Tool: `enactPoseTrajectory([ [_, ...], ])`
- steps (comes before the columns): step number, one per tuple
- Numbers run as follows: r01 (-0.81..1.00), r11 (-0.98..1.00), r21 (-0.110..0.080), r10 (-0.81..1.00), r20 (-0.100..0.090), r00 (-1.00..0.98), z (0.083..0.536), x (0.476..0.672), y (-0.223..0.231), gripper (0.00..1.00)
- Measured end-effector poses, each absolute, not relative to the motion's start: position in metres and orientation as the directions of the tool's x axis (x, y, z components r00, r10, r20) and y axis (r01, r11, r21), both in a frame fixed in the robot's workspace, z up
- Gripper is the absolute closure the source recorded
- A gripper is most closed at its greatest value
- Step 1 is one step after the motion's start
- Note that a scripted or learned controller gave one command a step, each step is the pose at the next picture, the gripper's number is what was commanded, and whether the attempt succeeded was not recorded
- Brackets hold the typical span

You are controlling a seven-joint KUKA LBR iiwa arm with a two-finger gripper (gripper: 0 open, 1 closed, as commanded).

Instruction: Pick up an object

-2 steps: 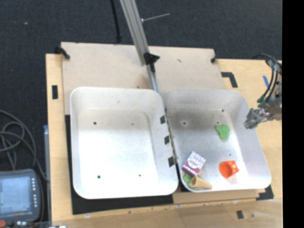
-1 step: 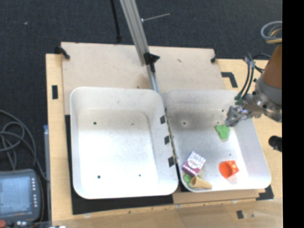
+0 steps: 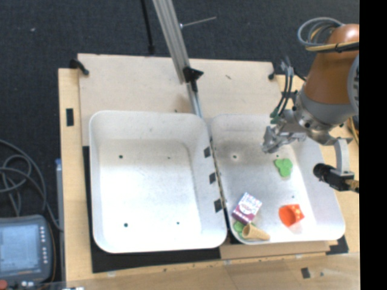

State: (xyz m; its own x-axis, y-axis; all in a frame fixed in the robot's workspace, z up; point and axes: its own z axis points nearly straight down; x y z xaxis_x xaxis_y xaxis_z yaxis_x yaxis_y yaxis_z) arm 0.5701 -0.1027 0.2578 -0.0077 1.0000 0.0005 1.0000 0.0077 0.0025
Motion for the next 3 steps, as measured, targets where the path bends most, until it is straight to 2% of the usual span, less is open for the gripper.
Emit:
enactPoseTrajectory([
  [1, 1.000, 0.006, 0.002, 1.000, 0.000, -0.006, 0.253, 0.595, -0.060, 1.00],
  [2, 1.000, 0.006, 0.003, 1.000, -0.001, -0.006, 0.239, 0.612, -0.009, 1.00],
  [3, 1.000, 0.005, 0.003, 1.000, -0.001, -0.005, 0.231, 0.621, 0.039, 1.00],
])
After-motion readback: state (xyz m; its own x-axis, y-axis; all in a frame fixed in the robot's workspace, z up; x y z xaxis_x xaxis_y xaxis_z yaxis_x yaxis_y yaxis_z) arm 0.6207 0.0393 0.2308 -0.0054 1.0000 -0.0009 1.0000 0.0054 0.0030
